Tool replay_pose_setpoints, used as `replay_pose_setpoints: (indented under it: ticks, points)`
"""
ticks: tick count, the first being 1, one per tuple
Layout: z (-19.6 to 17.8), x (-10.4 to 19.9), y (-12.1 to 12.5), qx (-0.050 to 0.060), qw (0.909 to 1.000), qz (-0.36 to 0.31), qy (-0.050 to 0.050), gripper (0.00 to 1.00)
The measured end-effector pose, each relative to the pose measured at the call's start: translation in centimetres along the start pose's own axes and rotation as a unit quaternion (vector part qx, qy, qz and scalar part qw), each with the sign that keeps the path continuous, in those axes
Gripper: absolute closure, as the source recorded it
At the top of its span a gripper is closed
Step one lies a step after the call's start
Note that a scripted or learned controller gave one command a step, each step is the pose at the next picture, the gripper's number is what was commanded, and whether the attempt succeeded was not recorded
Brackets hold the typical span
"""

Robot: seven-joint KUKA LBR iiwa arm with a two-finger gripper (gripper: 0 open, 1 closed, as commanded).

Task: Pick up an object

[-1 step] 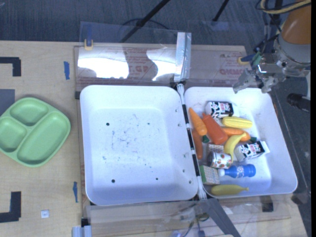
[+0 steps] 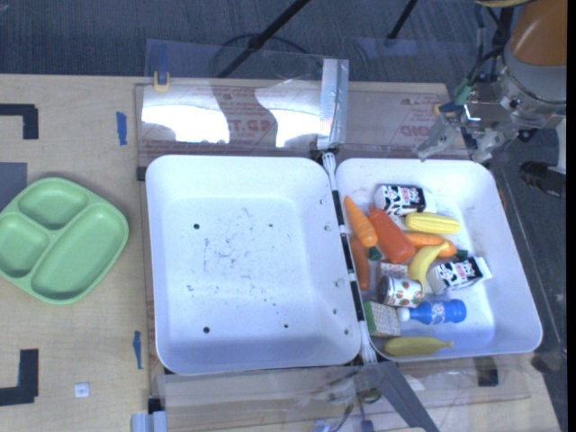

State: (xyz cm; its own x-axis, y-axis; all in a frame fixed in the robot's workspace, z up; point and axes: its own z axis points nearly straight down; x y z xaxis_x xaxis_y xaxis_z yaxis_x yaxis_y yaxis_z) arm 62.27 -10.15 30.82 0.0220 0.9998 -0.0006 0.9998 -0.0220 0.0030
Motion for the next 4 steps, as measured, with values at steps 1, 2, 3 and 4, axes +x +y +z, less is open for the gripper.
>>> replay_pose_setpoints:
  ticks: [1,2,3,4]
  points:
    - [11.7,2.9,-3.2,0.001,0.9998,-0.022,0.0,0.0]
    - [22.2,0.0,-2.8,-0.001,0.9992,0.04,0.0,0.0]
    - [21.0,0.0,-2.6,-0.003,0.9991,0.041,0.0,1.0]
    - [15.7,0.0,1.0,0.0,0.9989,-0.048,0.0,1.0]
